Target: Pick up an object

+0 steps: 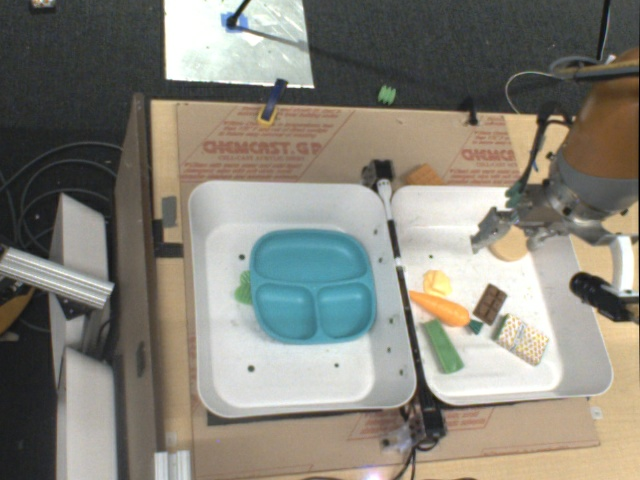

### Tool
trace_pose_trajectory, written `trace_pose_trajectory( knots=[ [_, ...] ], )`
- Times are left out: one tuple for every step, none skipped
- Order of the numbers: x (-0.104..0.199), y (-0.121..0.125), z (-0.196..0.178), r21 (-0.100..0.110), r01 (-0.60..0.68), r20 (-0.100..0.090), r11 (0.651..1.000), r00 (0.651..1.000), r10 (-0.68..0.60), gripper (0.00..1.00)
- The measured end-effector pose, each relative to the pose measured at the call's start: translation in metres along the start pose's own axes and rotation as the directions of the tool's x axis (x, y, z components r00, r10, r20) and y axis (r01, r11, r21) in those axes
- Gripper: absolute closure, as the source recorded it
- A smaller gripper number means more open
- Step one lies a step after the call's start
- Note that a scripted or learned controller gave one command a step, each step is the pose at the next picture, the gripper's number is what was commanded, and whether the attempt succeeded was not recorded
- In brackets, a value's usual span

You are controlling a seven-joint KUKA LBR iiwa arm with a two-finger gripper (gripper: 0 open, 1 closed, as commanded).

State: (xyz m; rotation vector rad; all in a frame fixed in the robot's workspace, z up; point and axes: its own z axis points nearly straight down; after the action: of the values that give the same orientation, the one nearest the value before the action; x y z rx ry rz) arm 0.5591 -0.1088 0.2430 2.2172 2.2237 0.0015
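My gripper (508, 230) hangs over the upper right part of the right bin (580, 368). A tan round object (512, 249) lies just below it, partly hidden by the gripper. Lower in the same bin lie an orange carrot (440, 308), a small yellow piece (437, 284), a green cucumber (442, 346), a brown chocolate bar (489, 305) and a small patterned box (522, 339). All of these rest on the bin floor, apart from the gripper.
The left bin (215, 368) holds a blue divided plate (312, 284) with a small green item (243, 289) at its left edge. An orange-tan object (424, 175) sits behind the bins. A black divider (397, 268) runs between them. The arm (605, 138) fills the right side.
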Motion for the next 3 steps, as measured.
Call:
trace_pose_trajectory(
  knots=[
    [-0.015,0.008,0.162,-0.003,-0.004,-0.002,1.0,1.0,0.004,0.0],
    [0.001,-0.034,0.159,0.003,-0.003,0.0,1.0,1.0,0.003,0.0],
    [-0.036,0.049,0.157,-0.009,0.002,0.004,1.0,1.0,-0.002,0.0]
  ],
)
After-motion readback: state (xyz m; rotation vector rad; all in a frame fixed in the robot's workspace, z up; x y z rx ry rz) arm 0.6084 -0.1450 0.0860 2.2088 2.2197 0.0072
